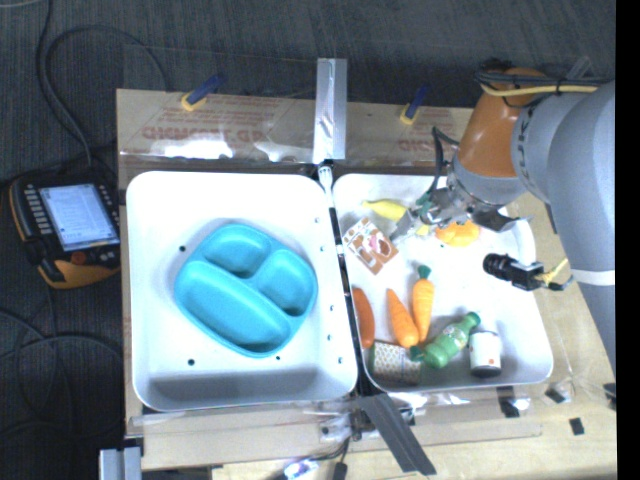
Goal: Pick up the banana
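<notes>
The arm (560, 158) comes in from the right, its grey bulk cut off by the frame edge, the orange band bent down over the top of the right bin (535, 308). The left bin (150, 268) holds a blue divided tray (245, 286), well left of the banana. Behind both bins lies a clear sheet (230, 128) with faint red print too blurred to read. A handheld pendant (65, 223) with a lit screen sits far left of the banana on the floor; its text is too small to make out. The gripper (425, 213) hangs just right of the banana (385, 209), which lies in the right bin's upper left part; whether its fingers are spread or closed cannot be told. Just below the banana is a small printed packet (367, 244), label unreadable. Below that lie two carrots (412, 310), a green bottle (447, 341) and a small white jar (485, 351). An orange-yellow toy (458, 233) sits right of the banana, partly hidden by the wrist.
</notes>
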Available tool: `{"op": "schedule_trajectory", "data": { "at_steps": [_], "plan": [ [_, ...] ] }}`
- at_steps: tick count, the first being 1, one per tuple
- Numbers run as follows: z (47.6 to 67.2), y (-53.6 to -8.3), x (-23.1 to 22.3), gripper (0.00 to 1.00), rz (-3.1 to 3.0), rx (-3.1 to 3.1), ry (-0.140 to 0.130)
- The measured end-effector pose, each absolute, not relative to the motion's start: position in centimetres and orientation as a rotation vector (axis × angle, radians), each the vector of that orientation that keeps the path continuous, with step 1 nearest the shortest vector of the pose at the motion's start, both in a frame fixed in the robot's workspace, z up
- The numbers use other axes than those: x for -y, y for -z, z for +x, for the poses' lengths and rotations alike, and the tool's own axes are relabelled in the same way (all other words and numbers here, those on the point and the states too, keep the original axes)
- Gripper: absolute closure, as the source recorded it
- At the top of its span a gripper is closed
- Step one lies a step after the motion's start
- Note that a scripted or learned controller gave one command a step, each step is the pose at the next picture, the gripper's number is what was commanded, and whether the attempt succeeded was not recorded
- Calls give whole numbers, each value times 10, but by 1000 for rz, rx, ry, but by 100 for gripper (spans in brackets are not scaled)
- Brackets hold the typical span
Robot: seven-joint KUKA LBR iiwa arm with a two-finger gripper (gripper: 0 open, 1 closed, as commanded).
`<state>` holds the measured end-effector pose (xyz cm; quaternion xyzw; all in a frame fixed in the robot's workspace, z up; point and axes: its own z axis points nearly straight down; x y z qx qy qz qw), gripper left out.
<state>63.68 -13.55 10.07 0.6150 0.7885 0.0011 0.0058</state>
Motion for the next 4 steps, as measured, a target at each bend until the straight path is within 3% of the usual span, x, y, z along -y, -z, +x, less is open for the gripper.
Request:
{"op": "schedule_trajectory", "data": {
  "at_steps": [1, 2, 4],
  "plan": [
    [623, -242, 53, 100, 1801, -2574, 2],
    [668, -183, 60, 100, 2183, -2257, 8],
    [668, -221, 81, 100, 2305, -2129, 13]
  ]
}}
